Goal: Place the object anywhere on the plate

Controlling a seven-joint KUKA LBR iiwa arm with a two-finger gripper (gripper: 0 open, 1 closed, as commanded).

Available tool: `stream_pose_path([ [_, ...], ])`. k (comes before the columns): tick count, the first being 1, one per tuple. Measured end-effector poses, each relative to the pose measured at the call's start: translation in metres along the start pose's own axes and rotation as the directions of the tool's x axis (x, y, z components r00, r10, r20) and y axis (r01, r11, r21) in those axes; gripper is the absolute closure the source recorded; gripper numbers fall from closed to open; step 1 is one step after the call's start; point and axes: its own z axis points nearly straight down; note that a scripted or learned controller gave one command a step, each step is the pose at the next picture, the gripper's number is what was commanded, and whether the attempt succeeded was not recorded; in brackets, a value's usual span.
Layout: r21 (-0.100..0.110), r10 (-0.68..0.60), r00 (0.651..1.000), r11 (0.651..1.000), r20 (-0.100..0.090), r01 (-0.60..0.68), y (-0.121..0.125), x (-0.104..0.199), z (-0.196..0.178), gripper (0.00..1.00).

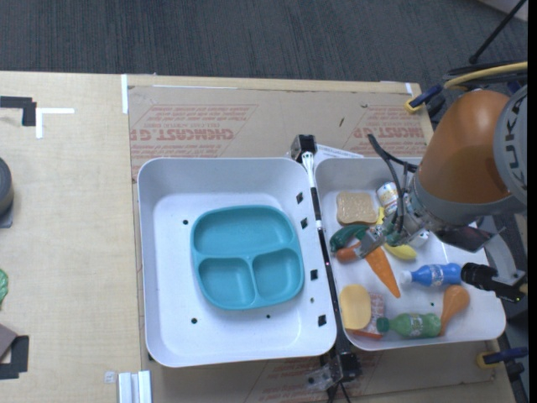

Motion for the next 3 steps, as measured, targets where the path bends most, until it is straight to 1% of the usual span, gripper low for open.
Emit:
stream_pose_path([
  [1, 0.001, 0.091, 0.996, 0.996, 0.000, -0.091, 0.052, 0.088, -0.082, 1.00],
  [2, 0.002, 0.115, 0.993, 0.993, 0.000, -0.115, 0.089, 0.148, -0.079, 1.00],
  [3, 0.002, 0.114, 0.993, 0.993, 0.000, -0.114, 0.089, 0.148, -0.079, 0.00],
])
